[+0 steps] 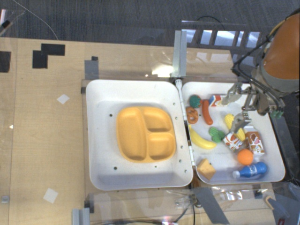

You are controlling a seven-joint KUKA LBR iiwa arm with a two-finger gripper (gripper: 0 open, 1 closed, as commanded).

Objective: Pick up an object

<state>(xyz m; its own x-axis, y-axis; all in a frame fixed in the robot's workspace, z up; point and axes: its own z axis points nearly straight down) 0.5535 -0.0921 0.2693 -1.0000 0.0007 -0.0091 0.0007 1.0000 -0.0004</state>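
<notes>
From my remote seat I see the gripper [239, 108] hanging over the upper middle of the right bin [280, 170], its two fingers spread apart with nothing between them — one fingertip up near the red-and-white packet [215, 100], the other down by the yellow corn-like piece [229, 121]. Just below that lower finger lie a small patterned red-and-white carton [231, 141] and, beside it to the right, a brown snack packet [254, 142]. An orange ball [244, 157] sits below those two, touching or nearly touching them, and a blue bottle [251, 170] lies on its side along the bin's near wall. To the left of the gripper I can make out a red sausage [206, 112], a green round piece [195, 100] near the top left corner, and a brown pretzel [192, 113] against the left wall. Lower down, a banana [202, 141] lies at a slant with a green leafy vegetable [216, 134] touching its upper right end, and a tan bread chunk [206, 168] rests in the near left corner. The arm [281, 55] — grey with its orange band — comes in from the right. The left bin [101, 172] holds a yellow divided tray [145, 133] lying flat in its middle, well apart from the gripper.
</notes>
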